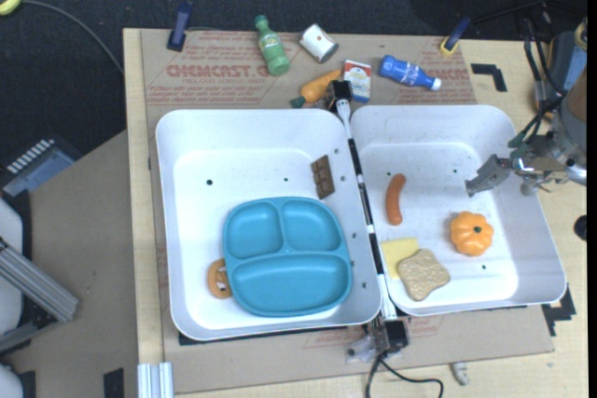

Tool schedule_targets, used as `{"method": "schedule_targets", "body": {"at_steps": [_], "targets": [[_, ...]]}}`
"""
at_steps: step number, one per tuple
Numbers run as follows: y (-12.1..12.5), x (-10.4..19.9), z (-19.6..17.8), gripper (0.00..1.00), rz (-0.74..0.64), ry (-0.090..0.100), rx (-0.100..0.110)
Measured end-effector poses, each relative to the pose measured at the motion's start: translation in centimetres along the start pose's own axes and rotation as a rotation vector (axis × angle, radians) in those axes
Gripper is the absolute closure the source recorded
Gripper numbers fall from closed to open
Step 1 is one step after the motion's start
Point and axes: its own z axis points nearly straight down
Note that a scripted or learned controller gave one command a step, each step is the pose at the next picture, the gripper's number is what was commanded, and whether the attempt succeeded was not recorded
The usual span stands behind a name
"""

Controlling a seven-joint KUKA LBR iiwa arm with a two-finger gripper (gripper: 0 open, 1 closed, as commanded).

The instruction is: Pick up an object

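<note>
Apparently the approach step is in hand: the gripper hangs over the right bin toward three o'clock, whether spread or pressed together I cannot tell. Nearest, at its seven o'clock, sits the toy pumpkin; next comes descent onto it. Bare floor surrounds it, though the right rim lies near.

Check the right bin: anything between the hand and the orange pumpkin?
Nothing visible. The hand sits over the right bin, near its right side, with the orange pumpkin just below it in the view and only bare bin floor between them. The sausage and the cracker lie off to the left.
</note>
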Motion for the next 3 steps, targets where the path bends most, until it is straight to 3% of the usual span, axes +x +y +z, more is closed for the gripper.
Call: {"method": "schedule_targets", "body": {"at_steps": [1,2,3], "targets": [[-2.2,-0.2,12.4,0.0,0.001,0.001,0.002],[-1.6,2.9,13.8,0.0,-0.001,0.002,0.002],[-1.6,2.8,12.8,1.0,0.001,0.001,0.001]]}}
